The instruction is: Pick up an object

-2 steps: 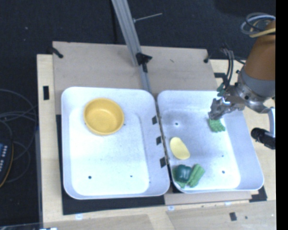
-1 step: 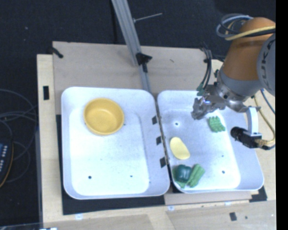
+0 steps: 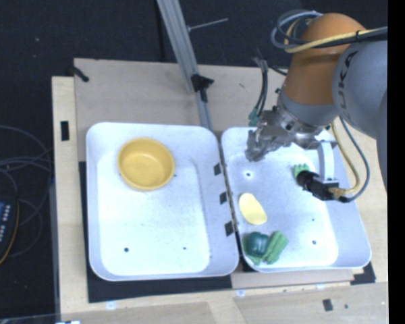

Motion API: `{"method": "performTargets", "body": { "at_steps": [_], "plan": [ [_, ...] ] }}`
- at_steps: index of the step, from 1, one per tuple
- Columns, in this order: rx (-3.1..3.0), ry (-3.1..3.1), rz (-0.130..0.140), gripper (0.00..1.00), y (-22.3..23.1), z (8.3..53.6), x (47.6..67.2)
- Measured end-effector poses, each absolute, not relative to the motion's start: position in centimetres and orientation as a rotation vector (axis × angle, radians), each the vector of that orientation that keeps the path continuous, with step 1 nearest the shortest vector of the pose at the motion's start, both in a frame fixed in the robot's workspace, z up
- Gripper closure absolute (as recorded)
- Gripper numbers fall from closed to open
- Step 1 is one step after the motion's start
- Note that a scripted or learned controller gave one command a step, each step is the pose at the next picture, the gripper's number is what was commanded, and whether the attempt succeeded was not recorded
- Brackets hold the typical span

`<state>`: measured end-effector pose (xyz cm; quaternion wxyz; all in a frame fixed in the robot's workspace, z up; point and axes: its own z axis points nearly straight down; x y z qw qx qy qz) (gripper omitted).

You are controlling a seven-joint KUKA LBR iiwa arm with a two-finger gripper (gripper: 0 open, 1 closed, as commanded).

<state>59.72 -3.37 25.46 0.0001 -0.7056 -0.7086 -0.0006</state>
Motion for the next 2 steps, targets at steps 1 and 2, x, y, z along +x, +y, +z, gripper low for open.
{"method": "performTargets", "body": {
  "at_steps": [1,2],
  "plan": [
    [-2.216,-2.226,-0.001,1.0,1.6,25.3,61.4],
    [-2.217,-2.225,-0.002,1.0,6.9,25.3,62.2]
  ]
}}
